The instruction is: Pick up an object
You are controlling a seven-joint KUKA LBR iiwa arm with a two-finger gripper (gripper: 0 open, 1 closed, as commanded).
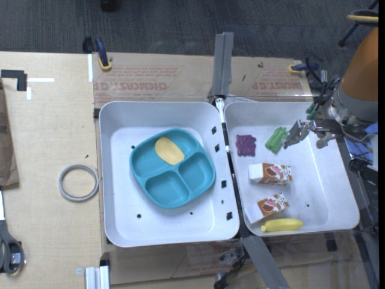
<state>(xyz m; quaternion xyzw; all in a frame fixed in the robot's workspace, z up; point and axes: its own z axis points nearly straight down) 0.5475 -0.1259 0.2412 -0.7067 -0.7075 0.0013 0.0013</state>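
green toy (pixel 276 139) lies just left of the gripper (pixel 296 135), whose grip state is unclear.

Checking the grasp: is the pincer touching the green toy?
Cannot tell. In the camera view the pincer sits right beside the green toy, with neither contact nor gap plain.

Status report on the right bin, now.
Gripper above right bin, beside green object, holding nothing visible. Purple object, two cartons, banana lie apart. Nothing blocking.
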